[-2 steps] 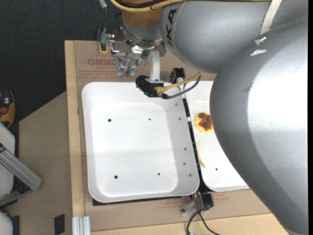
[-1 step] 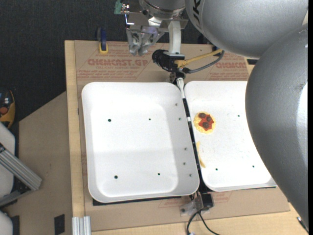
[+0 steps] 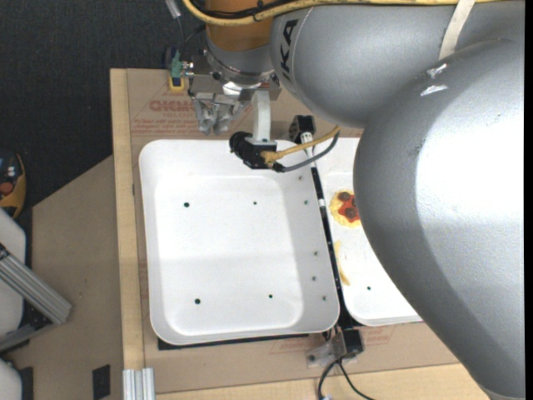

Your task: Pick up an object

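The small yellow-and-red object [image 3: 344, 207] lies in the right bin [image 3: 371, 297], near its left wall. It looks light, perhaps soft; take it across the middle. The gripper [image 3: 213, 122] hangs beyond the far rim of the left bin [image 3: 233, 248], well apart from the object; how far open it is I cannot tell.

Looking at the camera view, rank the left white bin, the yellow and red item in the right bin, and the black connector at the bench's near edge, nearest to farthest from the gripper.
From the gripper:
1. Left white bin: its far rim is right beside it.
2. Yellow and red item: in the right bin, off to the right.
3. Black connector: at the near edge of the bench.
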Controlling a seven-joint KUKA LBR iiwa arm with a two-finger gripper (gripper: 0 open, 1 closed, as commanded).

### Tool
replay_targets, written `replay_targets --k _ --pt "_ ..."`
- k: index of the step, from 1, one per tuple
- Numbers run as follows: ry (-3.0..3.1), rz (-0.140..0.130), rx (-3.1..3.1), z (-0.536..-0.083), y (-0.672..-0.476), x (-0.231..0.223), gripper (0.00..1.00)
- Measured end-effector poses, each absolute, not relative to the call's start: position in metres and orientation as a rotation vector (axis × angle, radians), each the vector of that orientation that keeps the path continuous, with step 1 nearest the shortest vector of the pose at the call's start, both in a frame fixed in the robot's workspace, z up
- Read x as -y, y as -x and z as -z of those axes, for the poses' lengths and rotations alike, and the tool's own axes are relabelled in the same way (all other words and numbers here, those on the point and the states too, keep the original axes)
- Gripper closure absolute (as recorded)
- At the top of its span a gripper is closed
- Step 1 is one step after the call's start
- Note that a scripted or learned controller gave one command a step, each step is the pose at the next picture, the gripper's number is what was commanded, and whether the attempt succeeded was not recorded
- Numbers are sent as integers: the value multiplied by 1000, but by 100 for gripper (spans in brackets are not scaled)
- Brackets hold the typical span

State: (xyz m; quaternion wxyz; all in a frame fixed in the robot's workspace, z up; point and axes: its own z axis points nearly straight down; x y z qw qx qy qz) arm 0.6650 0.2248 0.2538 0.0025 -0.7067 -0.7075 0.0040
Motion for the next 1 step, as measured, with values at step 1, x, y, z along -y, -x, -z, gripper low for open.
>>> replay_targets --k 1 --pt "2230 19 2225 -371 -668 -192 100"
